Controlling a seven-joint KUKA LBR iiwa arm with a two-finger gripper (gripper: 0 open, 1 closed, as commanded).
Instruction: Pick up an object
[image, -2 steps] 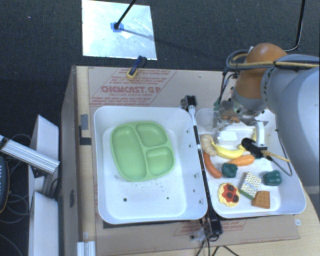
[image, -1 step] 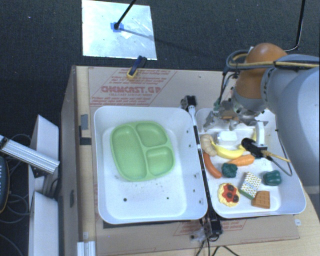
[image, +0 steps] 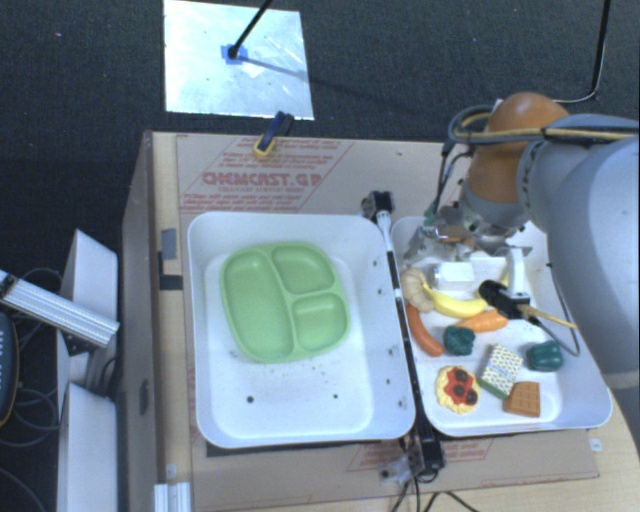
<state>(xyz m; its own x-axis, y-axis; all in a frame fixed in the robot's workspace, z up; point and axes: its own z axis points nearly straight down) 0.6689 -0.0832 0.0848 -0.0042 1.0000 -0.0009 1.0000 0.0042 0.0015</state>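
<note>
The right bin (image: 585, 405) holds several toy foods: a yellow banana (image: 450, 303), an orange carrot (image: 487, 322), a red sausage (image: 424, 332), two dark green pieces (image: 459, 340) (image: 545, 354), a round pizza (image: 457, 388), a brown waffle (image: 522, 400) and a pale checkered wedge (image: 500, 368). A white block (image: 455, 272) lies just beyond the banana. My gripper (image: 450, 243) hangs low over the far left part of this bin, just above the white block and banana. The wrist hides its tips.
The left bin (image: 300, 225) holds a green divided plate (image: 285, 300). A black divider rail (image: 395, 300) runs between the bins. My grey arm (image: 590, 200) covers the right bin's far right corner. A yellow-and-blue tool (image: 272, 135) lies on the cardboard behind.
</note>
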